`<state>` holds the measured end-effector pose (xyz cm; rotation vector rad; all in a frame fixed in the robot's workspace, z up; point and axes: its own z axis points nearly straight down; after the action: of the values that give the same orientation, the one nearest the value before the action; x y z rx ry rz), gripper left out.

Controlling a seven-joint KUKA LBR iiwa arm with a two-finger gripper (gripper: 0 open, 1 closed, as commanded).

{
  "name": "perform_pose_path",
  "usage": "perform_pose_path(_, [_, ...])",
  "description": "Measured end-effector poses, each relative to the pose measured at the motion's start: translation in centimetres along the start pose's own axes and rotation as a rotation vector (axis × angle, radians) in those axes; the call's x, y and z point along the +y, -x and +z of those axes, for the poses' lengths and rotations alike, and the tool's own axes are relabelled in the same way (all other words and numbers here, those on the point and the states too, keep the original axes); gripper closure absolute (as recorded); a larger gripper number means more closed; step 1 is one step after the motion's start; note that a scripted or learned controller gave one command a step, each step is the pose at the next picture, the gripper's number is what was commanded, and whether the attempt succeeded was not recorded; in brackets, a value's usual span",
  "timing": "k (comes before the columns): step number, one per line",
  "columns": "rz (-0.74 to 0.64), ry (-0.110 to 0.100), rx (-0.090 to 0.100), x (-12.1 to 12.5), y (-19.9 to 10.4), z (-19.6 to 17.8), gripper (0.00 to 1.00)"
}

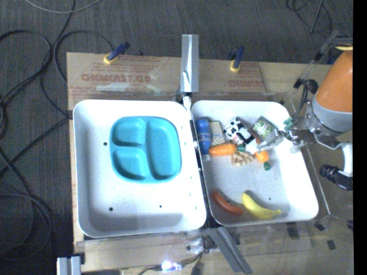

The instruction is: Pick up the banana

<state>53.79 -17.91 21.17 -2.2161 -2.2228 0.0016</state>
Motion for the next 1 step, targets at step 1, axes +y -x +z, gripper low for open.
perform_pose_path(1, [0.05,0.0,0.001,-5.0,-2.79,11.51,0.0])
